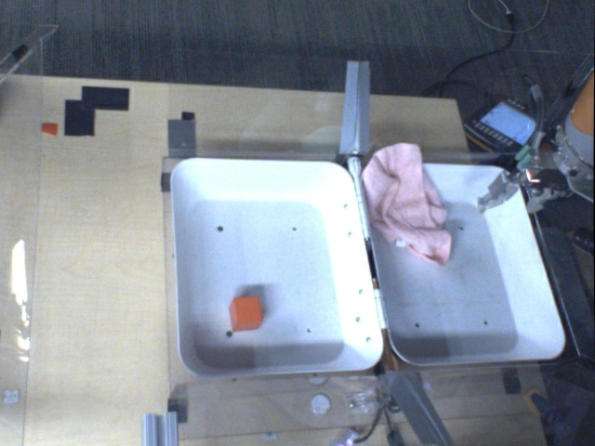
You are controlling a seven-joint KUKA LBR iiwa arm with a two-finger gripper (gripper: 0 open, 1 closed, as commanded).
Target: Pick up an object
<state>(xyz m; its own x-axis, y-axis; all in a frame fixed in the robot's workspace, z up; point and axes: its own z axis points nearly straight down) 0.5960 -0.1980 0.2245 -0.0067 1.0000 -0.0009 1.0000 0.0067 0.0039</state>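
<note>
A crumpled pink cloth (409, 210) lies in the right bin (502, 342), draped against its upper left wall near the divider. A small orange block (246, 313) sits in the lower left part of the left bin (279, 179). My gripper (514, 195) hangs over the upper right corner of the right bin, to the right of the cloth and apart from it. Its two fingers stand spread, open, with nothing between them. The grey arm with its orange band (581, 119) comes in from the right edge.
A grey metal bar (354, 110) rises behind the seam between the bins. Black blocks (91, 108) and a small orange piece (49, 129) lie on the wooden bench at far left. A device with a blue screen (507, 124) and cables sit behind the right bin.
</note>
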